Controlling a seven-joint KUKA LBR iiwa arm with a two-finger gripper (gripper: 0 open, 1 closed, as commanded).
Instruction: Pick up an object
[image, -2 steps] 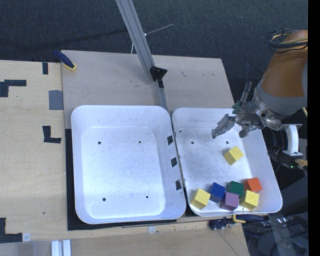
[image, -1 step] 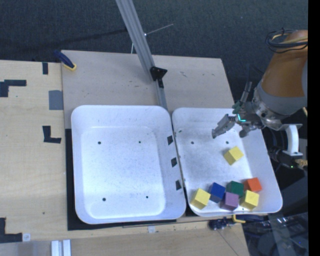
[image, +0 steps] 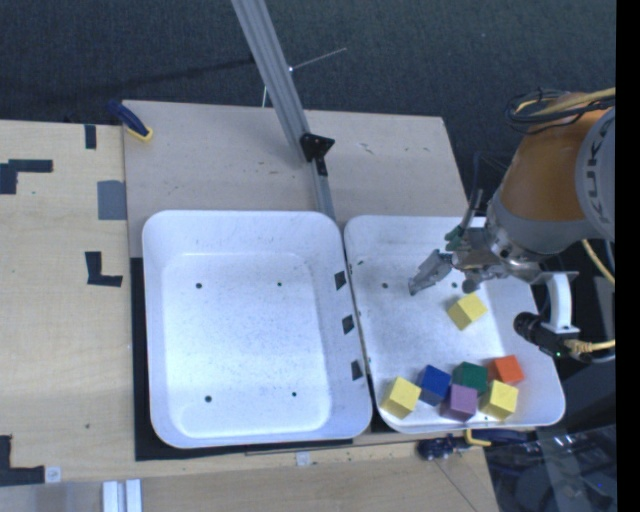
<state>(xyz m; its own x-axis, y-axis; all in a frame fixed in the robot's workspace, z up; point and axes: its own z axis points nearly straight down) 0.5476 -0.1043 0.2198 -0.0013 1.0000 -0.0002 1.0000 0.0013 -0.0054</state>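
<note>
**benchwatcher:** Wooden bench (image: 250, 150), two white bins. Anything picked yet?

**kuka_fan:** Nope. Claw (image: 445, 280) is spread, holding nothing, mid-right of frame, just beside the loose yellow cube (image: 466, 311). Grab's left to do.

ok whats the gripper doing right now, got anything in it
Gripper: fingers apart, open, nothing between them. It hangs over the right white bin, with the lone yellow cube lying apart from it on the bin floor.
</note>
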